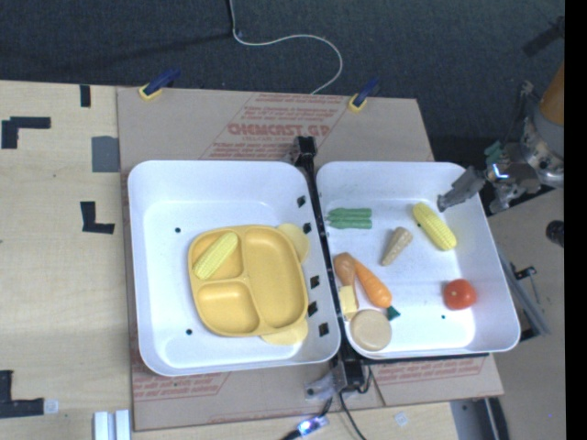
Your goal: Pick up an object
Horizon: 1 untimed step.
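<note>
Looking down on the bench now, and the two white bins sit side by side, the left bin [147,246] carrying a yellow divided tray [261,287] with a corn cob [216,253] resting in its upper-left compartment, set aside from the action by the look of it. All the loose pickings are in the right bin [495,282], scattered well enough apart that a program can drop onto one without fouling its neighbour: a green bean pod [350,217] near the divider, a pale cone [396,245] beside it, a yellow corn piece [434,225] up toward the right rim, a carrot [371,284] lying close to a round cream disc [371,329] at the lower left, and a red tomato [459,293] on its own at the lower right. And the gripper [456,193] comes in from the right, poised over the upper right edge of that bin, just beside the yellow corn piece but not touching it. Nothing sits between its fingers, so it carries nothing; whether it is spread or closed I cannot tell from this angle. My read: the nearest candidate is that yellow corn piece, and the grasp is not yet made.
</note>
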Motion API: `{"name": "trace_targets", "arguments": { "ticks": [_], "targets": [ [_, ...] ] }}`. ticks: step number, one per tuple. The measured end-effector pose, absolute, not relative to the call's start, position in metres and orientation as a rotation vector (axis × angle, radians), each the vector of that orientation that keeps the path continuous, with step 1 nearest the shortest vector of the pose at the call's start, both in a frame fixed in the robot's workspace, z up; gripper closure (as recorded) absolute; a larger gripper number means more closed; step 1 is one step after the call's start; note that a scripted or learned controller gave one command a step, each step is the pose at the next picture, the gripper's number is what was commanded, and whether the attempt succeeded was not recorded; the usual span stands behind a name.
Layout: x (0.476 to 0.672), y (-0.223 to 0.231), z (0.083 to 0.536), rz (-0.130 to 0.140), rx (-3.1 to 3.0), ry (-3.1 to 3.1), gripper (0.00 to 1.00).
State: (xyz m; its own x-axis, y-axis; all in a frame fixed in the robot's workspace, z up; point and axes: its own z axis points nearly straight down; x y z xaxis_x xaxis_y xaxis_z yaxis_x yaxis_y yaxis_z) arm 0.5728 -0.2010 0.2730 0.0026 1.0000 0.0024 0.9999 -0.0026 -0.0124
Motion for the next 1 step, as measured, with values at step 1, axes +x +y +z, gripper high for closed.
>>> {"name": "trace_targets", "arguments": {
  "ticks": [1],
  "targets": [
    [0.5749, -0.2005, 0.2796, 0.002, -2.220, -2.222, 0.00]
  ]
}}
